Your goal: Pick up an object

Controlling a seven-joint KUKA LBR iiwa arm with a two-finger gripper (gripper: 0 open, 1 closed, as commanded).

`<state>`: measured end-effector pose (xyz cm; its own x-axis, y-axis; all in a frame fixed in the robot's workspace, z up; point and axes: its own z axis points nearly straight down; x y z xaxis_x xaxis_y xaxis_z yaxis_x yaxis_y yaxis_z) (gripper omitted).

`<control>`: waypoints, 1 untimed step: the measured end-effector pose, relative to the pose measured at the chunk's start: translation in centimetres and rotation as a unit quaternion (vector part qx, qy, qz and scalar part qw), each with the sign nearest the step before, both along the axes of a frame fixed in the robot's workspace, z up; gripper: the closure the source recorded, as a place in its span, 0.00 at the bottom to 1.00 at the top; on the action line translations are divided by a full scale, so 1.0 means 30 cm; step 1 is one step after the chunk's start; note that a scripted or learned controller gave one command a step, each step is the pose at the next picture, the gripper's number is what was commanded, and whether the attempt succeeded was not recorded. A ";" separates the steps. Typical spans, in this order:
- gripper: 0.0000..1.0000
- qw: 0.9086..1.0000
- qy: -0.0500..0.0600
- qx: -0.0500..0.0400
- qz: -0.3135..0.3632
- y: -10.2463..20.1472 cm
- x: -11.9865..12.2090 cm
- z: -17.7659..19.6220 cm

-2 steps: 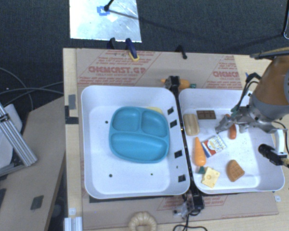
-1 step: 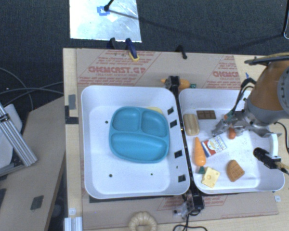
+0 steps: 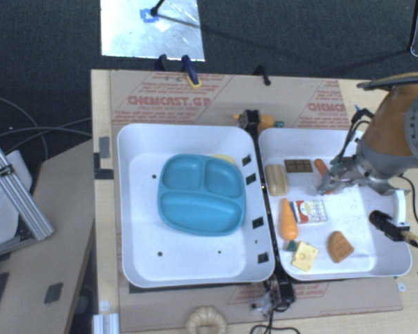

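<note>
White bin (image 3: 386,259), gripper (image 3: 327,184) low among toy food.
Its grip state I cannot tell; the sausage (image 3: 321,167) lies at its 11 o'clock, so it should centre there before lifting.

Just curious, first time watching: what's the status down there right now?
Tool low in right bin, nothing seen held. Carrot, cheese, milk carton lie untouched. Nothing blocking.

Blue divided plate (image 3: 200,193) in left bin (image 3: 143,256), blue clamp (image 3: 190,70) on bench edge
</note>
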<state>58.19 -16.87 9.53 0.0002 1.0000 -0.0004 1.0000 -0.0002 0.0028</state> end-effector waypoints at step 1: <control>1.00 1.000 -0.002 -0.001 0.002 0.009 0.004 0.214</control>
<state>58.32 -16.60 15.95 -0.0040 1.0000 -0.0017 1.0000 0.0041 0.0068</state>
